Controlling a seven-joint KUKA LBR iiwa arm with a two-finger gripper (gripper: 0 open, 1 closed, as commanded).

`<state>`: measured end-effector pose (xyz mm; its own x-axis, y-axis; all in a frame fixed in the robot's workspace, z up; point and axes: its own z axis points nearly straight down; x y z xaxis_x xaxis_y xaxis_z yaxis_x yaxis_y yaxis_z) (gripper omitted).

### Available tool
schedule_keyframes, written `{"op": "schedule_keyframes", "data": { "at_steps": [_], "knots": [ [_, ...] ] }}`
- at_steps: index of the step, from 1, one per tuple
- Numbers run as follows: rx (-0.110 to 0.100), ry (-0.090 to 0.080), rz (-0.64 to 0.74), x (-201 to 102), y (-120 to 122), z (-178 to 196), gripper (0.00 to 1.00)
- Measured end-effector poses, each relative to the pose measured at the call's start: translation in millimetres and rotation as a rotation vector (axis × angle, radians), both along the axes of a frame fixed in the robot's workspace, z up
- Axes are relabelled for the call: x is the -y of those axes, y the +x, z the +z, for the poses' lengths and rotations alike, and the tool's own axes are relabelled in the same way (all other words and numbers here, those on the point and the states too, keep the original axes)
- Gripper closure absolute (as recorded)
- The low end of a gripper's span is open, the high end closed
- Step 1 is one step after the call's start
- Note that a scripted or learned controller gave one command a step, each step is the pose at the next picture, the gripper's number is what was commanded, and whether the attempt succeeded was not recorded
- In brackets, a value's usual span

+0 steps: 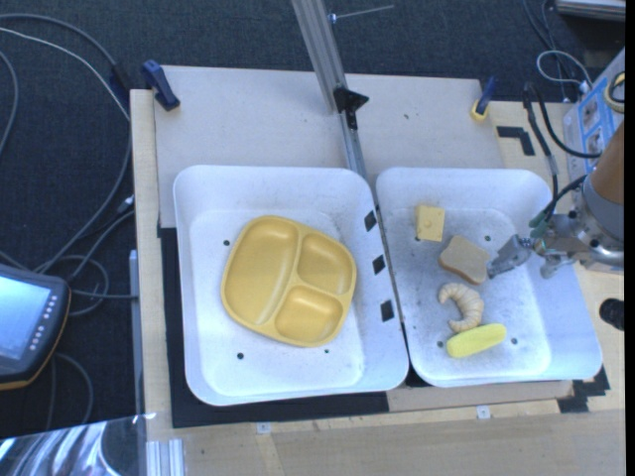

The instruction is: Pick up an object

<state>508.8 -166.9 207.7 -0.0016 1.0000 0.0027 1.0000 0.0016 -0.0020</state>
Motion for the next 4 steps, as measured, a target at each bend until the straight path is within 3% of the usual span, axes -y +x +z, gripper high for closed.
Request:
{"op": "schedule_keyframes", "data": {
  "at_steps": [1,3,4],
  "knots": [
    [0.001,-0.001,0.0,0.1,0.1,0.0,0.0],
    [-0.005,0.001,-0.001,-7.2,-9.9,-90.6,0.0],
    [-0.004,0.0,-0.001,-8.0,-10.6,-116.9,0.0]
  ]
}}
